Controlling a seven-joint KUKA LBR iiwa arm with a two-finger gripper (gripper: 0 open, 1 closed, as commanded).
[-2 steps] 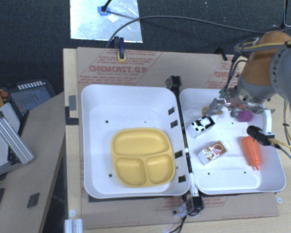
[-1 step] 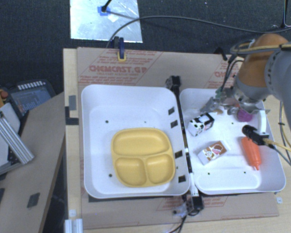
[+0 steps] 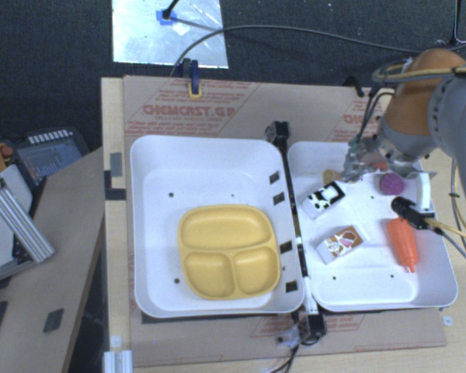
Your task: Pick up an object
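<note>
Camera view: the tool (image 3: 356,164) is down at the far edge of the right bin (image 3: 435,286); can't tell how it stands or whether it holds anything. Just beside it sits a purple ball (image 3: 391,183), a black-and-white block (image 3: 324,199) slightly nearer, then a small printed box (image 3: 342,242) and an orange carrot (image 3: 404,243) further off. Well apart, the yellow divided tray (image 3: 227,250) lies in the left bin (image 3: 151,208).

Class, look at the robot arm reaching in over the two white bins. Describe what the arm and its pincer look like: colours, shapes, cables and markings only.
The arm is a thick, rounded grey body with a bulging orange band above the wrist. Thin cables loop over the orange section. Below it, a silvery metal wrist narrows to the small metallic pincer, too small and blurred to make out in detail. No markings are legible.
</note>
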